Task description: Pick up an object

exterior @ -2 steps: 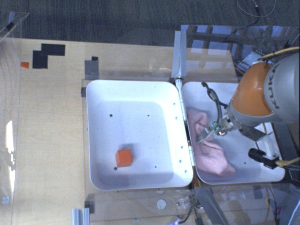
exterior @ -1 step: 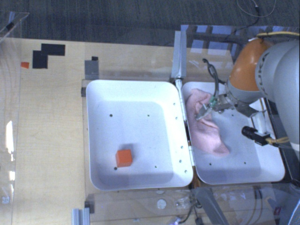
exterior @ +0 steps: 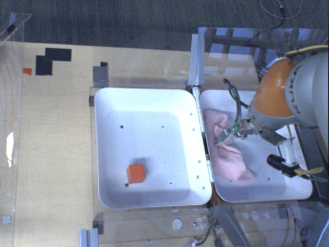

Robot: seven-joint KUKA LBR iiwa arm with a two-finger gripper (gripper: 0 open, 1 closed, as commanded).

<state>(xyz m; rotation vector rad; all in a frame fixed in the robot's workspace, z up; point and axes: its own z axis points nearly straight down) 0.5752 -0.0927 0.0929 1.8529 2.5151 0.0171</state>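
Note:
A crumpled pink cloth [exterior: 227, 151] lies along the left side of the right bin [exterior: 288, 189]. My gripper [exterior: 224, 137] hangs low over the cloth's upper middle, its fingertips down at the fabric. A small orange block [exterior: 136, 173] sits at the lower left of the left bin [exterior: 115, 104], far from the gripper. The grey arm with its orange band reaches in from the right above the right bin.
A metal divider [exterior: 196, 66] stands at the back between the two bins. Black blocks [exterior: 51, 59] and a small orange piece [exterior: 27, 71] lie on the wooden bench at the far left, outside the bins.

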